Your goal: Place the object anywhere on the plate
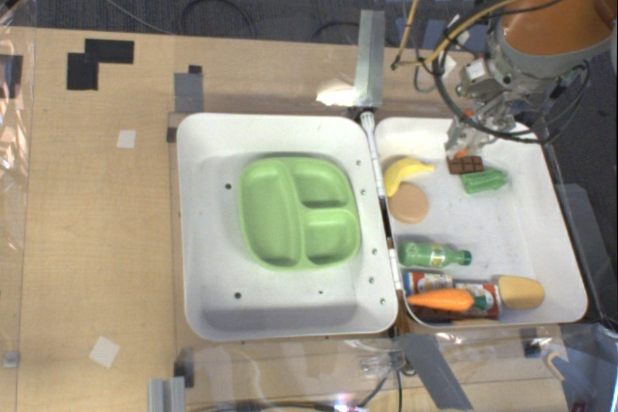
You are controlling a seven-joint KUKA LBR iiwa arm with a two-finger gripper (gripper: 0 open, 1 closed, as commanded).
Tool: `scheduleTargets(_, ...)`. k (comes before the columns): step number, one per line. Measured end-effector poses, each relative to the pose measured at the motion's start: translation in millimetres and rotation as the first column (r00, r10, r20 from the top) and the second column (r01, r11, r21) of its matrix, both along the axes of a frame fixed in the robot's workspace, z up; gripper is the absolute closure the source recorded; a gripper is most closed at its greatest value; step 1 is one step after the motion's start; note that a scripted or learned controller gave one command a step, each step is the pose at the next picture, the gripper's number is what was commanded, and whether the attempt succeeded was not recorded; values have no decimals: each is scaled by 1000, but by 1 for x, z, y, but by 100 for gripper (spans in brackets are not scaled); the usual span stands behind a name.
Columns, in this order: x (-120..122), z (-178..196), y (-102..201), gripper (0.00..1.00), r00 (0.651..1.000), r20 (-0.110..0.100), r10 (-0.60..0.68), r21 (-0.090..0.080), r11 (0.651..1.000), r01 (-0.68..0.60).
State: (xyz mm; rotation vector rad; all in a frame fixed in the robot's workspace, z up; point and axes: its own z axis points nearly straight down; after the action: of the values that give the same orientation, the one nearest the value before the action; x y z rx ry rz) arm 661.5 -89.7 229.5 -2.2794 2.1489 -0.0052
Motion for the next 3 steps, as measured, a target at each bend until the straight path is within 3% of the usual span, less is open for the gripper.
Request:
scheduleTargets(1, 8, -44, 81, 100, 999, -4, -43, 2, 999, 43)
scheduleTargets(2, 8, -42, 158, 100, 843, 0, 538, -3, 843, -538)
scheduleTargets(3, -47, -44, 111, 100, 669, -4, 743, -6, 669, -743)
